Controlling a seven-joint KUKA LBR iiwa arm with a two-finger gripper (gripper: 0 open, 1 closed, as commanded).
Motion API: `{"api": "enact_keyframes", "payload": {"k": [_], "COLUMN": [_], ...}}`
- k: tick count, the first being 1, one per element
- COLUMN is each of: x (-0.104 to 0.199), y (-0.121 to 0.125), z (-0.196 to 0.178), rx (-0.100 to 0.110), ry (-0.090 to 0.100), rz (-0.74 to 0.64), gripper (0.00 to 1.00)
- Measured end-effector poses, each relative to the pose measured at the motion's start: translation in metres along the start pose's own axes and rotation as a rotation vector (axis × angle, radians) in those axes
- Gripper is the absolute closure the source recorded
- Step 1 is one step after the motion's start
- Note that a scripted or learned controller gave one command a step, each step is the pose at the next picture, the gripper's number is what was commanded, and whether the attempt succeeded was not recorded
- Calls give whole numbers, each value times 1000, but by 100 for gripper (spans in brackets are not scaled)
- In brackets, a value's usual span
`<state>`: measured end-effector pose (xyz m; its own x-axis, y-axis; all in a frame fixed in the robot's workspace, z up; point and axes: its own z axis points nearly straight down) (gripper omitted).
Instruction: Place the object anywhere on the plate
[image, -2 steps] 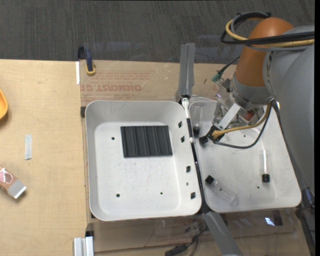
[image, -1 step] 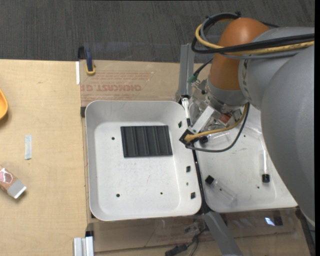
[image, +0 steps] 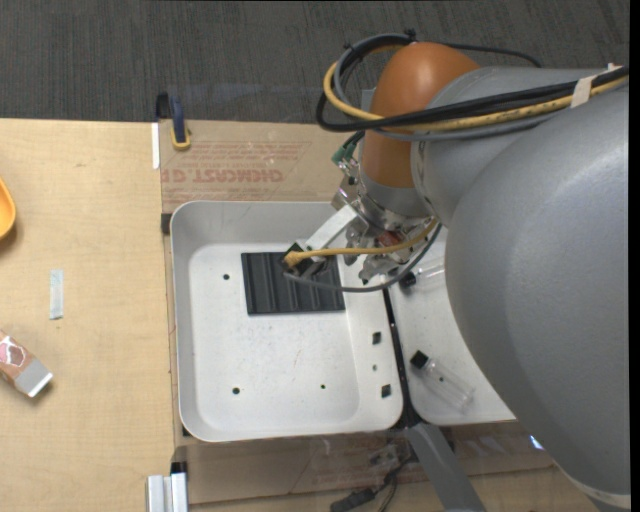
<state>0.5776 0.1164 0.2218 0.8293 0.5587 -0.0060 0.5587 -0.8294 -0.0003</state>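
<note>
Inside white bin (image: 200, 400), claw (image: 365, 262) at right edge of black plate (image: 270, 292)

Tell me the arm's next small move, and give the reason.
Probably shift the gripper right, toward the small clear piece with a black cap lying in the right bin. The gripper hangs by the right edge of the dark ribbed plate in the left bin, and I cannot see it carrying anything, so the piece likely needs fetching first.

Fig. 1. Dark ribbed rectangular plate (image: 285, 290), lying flat, just left of and below the claw (image: 365, 262). Small clear vial (image: 440, 380), black-capped, on its side, lower right of the claw, well apart.
</note>
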Motion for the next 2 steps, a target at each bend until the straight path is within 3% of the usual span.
{"api": "enact_keyframes", "payload": {"k": [1,2], "x": [22,22], "y": [-76,-76], "z": [29,29], "rx": [1,1], "ry": [-1,-1], "rz": [-134,-134], "gripper": [100,0]}}
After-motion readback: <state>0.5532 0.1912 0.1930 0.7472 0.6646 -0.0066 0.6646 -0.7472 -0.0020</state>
